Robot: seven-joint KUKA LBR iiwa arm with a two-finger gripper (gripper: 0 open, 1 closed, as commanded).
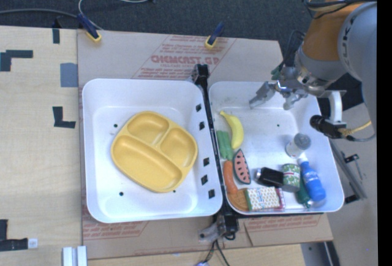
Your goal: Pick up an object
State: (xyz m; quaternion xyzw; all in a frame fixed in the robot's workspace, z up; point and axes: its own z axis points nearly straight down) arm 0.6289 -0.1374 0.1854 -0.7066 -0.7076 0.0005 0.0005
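Gripper (274, 95): hovers over the far edge of the right bin (263, 130), toward its far right corner; two fingers spread apart, nothing between them.
Arm (334, 32): reaches in from the right, orange band above the wrist.
Left bin (98, 154): carries a yellow tray (154, 151) near its middle, lying flat.
Banana (233, 128): in the right bin close to the wall shared with the left bin, nearest the gripper of all the items. Looks like a light, stiff toy with a smooth curved skin; likely slippery. Best taken across its narrow middle, fingers square to its length.
Melon slice (242, 167): just nearer the near edge than the banana, beside a green piece (225, 144) and an orange piece (229, 178) along the shared wall. Thin and flat, so probably hard to get fingers under.
Bottle (311, 182): blue, lying at the near right corner, touching a green can (290, 175). Round and probably prone to roll; grip across the body, not the cap.
Black item (269, 176): beside the can, small, kind unclear.
Packet (263, 198): flat against the near edge; looks soft and low, a poor pinch target.
Grey disc (300, 143): alone near the right edge, small and low.
Judgement: the banana stands freest and closest, so it seems the easiest pick; the near edge cluster is crowded and risks a bump.
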